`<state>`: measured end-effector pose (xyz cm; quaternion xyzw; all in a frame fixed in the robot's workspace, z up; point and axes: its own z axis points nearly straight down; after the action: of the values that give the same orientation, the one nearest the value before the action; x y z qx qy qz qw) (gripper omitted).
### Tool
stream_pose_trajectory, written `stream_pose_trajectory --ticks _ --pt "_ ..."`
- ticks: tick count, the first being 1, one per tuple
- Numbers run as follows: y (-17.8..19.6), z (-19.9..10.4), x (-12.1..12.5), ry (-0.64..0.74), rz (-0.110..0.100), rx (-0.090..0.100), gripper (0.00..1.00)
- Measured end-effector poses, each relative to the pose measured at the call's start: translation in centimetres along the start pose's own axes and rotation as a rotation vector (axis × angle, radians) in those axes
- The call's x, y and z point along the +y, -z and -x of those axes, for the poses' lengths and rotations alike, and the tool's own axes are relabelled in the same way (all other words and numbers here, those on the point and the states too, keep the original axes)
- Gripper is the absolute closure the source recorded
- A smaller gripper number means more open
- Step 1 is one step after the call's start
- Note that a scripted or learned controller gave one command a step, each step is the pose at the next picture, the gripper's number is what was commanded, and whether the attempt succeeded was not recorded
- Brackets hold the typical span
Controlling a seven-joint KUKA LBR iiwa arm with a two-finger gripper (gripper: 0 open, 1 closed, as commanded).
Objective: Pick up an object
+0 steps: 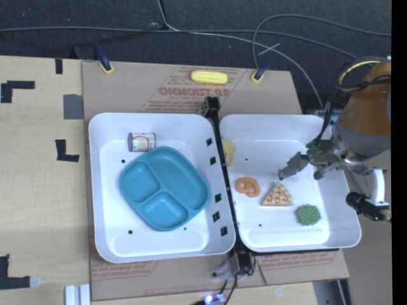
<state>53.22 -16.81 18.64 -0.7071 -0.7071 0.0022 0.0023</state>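
From above, I am hovering my gripper (pixel 304 164), fingers spread apart and holding nothing, over the right white bin (pixel 343 234). The triangular pizza-slice toy (pixel 277 196) is lying just beside a brown pretzel toy (pixel 247 186); descending, I risk nudging both.

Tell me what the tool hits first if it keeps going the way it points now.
The tool points down-left across the right bin. The pizza slice and the pretzel lie nearest that line, so probably one of them. Its height above the bin floor is unclear, so it may pass over both.
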Motion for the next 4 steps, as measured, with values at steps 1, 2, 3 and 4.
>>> stream_pose_trajectory --ticks 1,2,3,4 --pt "-6.2 0.5 0.2 0.000 -0.001 0.000 0.00" --pt "-4.9 0.5 0.3 0.002 0.004 0.000 1.00" --pt "1.2 1.1 0.5 0.001 0.010 -0.002 1.00" --pt "5.9 1.1 0.5 0.002 0.009 -0.002 1.00"
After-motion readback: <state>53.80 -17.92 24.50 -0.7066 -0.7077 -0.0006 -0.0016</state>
